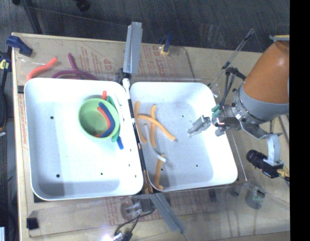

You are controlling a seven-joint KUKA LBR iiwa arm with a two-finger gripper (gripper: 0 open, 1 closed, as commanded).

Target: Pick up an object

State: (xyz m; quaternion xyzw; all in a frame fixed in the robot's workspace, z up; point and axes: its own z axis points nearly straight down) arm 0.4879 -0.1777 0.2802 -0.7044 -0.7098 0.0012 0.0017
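Right bin [215, 169]: claw [198, 126] hangs beside orange strips [153, 127].

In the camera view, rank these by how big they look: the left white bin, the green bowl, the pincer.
1. Left white bin, clearly largest.
2. Green bowl.
3. Pincer, smallest; it sits above the right bin, nearer the camera, so its true size may be smaller still.

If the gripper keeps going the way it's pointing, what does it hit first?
Probably the bare floor of the right bin: the gripper points left and down. Further along that line lie the orange strips, though depth is unclear.
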